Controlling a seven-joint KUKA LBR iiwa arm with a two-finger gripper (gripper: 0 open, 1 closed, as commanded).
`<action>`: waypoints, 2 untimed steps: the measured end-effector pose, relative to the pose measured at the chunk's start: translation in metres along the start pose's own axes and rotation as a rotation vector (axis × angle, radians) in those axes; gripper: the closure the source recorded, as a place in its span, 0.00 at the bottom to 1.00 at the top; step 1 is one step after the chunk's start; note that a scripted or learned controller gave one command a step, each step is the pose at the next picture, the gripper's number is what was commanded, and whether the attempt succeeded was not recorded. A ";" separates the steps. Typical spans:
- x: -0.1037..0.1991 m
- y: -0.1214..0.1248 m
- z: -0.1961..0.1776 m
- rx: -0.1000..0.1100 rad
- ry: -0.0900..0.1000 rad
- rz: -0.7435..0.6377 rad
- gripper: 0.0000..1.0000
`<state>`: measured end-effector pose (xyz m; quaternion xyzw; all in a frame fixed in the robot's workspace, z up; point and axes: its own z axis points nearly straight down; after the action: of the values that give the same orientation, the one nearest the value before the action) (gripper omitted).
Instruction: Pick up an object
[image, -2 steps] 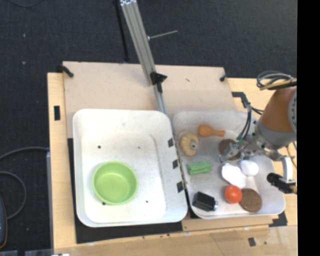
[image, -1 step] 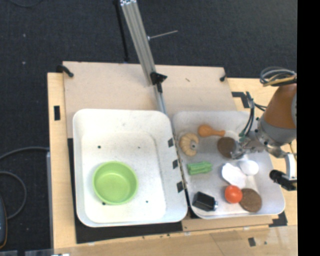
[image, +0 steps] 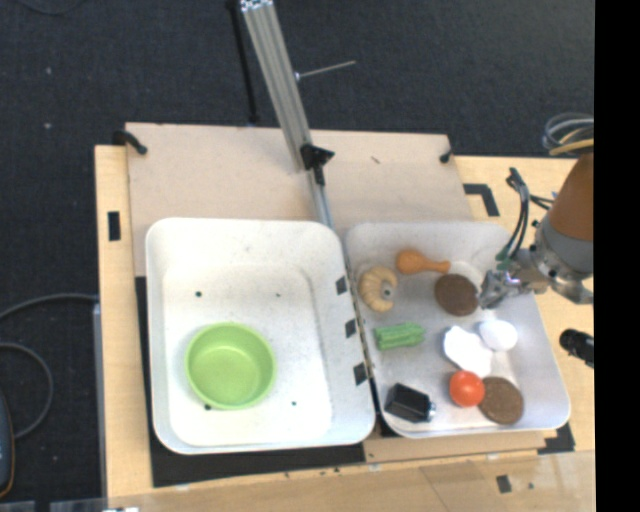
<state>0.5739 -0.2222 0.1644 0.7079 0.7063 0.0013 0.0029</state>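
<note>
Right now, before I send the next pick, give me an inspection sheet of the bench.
Surface: wooden bench bearing two white bins, left bin and right bin.
Job's things: in the right bin, orange ball, green block, black block, two brown discs, white pieces, tan shell-like piece.
Clutter: green bowl in the left bin.
Grippers: gripper low at the right bin's far right side, nothing seen held.
Cables: wires by the wrist.
Surroundings: dark floor, metal pole.
</note>
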 end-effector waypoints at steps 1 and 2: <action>-0.002 0.002 -0.055 -0.002 -0.001 -0.004 1.00; 0.045 0.001 -0.062 0.003 0.003 -0.009 1.00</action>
<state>0.5742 -0.1772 0.2268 0.7047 0.7095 0.0013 0.0006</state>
